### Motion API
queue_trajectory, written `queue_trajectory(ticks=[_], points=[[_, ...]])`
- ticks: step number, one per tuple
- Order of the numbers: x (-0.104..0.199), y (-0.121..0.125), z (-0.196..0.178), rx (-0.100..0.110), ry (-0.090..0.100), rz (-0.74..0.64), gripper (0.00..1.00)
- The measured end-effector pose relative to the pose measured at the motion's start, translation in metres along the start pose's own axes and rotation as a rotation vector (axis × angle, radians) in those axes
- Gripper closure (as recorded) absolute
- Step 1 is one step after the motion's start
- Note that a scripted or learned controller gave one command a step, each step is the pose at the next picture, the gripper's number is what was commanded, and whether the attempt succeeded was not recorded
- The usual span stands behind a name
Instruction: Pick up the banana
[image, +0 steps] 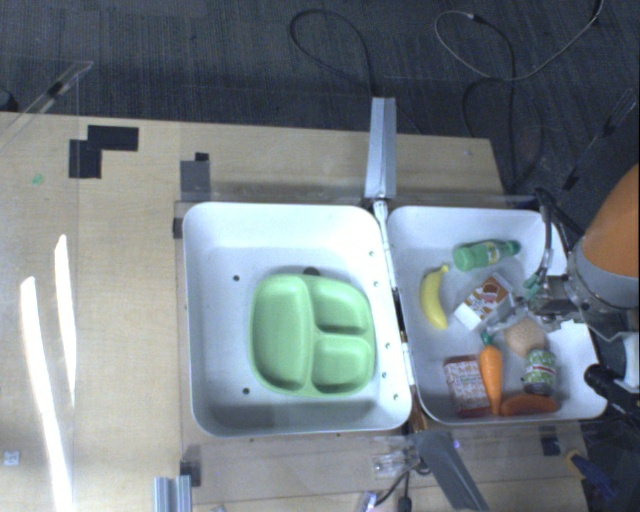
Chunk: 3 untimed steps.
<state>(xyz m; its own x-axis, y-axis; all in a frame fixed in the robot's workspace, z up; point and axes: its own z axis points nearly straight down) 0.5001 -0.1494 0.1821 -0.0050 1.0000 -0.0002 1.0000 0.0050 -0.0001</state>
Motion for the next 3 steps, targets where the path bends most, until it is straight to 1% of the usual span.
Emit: queue_trajectory(ticks=[1, 2, 3], points=[[-0.057, 0.019, -0.078, -0.004, -0.003, -0.025, 0.00], [0.007, 0.147, -0.010, -0.002, 0.000, -0.077, 0.00], [0.036, 0.116, 0.075, -0.027, -0.003, -0.117, 0.00]])
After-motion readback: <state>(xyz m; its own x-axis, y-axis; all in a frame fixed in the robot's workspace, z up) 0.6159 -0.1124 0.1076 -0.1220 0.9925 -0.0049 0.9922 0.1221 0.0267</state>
